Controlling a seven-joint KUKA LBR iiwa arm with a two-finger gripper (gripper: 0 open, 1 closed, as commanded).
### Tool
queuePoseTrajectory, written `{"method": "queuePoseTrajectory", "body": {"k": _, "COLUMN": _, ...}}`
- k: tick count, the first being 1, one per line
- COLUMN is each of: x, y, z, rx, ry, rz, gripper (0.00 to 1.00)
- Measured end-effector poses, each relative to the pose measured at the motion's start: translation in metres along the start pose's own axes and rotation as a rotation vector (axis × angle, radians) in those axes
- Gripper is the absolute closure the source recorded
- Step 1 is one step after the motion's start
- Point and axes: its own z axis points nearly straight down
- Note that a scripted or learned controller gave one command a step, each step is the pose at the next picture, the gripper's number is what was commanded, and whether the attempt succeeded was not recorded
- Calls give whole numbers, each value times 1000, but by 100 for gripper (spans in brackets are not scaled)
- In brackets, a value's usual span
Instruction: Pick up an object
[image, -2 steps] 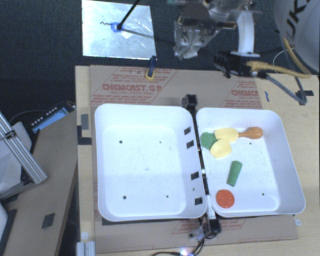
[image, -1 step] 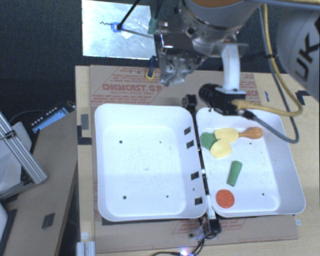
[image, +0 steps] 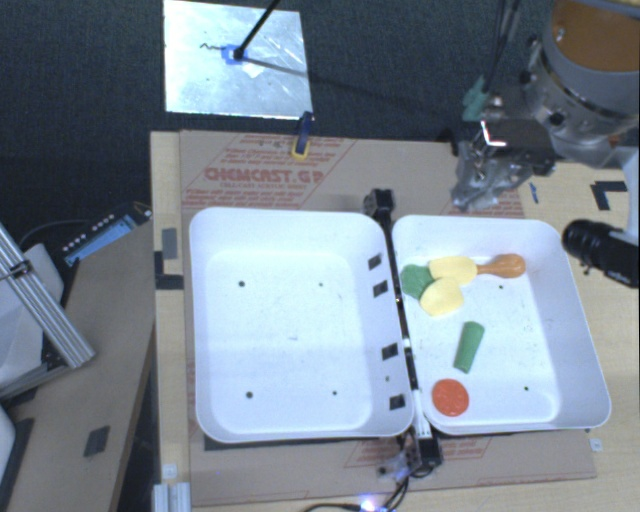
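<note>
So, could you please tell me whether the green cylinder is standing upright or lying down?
Lying down: the green cylinder shows its long side on the right bin's floor.

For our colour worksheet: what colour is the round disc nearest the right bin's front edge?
Orange-red disc, camera view.

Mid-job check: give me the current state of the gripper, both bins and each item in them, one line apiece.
gripper: above the bench behind the right bin, nothing seen in it
right bin: holds all five items
left bin: bare white floor
green cylinder: lying alone
orange disc: flat, near front edge
yellow pieces: clustered, touching
orange-brown piece: beside cluster
</note>
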Motion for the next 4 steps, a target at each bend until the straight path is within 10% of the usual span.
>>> {"method": "queuePoseTrajectory", "body": {"k": 3, "x": -265, "y": -2, "z": 80, "rx": 0, "ry": -3, "rz": -2, "gripper": 100}}
{"method": "queuePoseTrajectory", "body": {"k": 4, "x": -295, "y": 7, "z": -4, "rx": -11, "ry": -6, "rz": -9, "gripper": 100}}
